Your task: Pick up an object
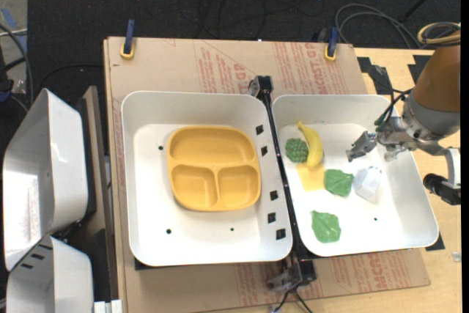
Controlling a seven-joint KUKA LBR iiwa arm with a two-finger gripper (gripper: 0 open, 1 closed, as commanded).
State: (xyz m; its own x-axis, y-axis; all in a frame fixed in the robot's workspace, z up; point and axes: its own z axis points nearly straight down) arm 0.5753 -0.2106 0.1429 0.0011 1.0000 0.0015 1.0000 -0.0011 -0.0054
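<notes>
The right bin [410, 231] holds a yellow banana [313, 145], a dark green broccoli-like piece [296, 150], a flat yellow piece [312, 179], two green leafy pieces [338, 182] [326, 226] and a whitish crumpled object [368, 184]. My gripper [379, 146] hangs over the upper right part of this bin, above and just behind the whitish object. It is open, and nothing sits between its fingers.
In the left bin [146, 231] lies a yellow divided plate [215, 166]. A black divider [275, 157] runs between the two bins. White containers [40, 172] stand off the bench at the far left. Cables lie behind the bench.
</notes>
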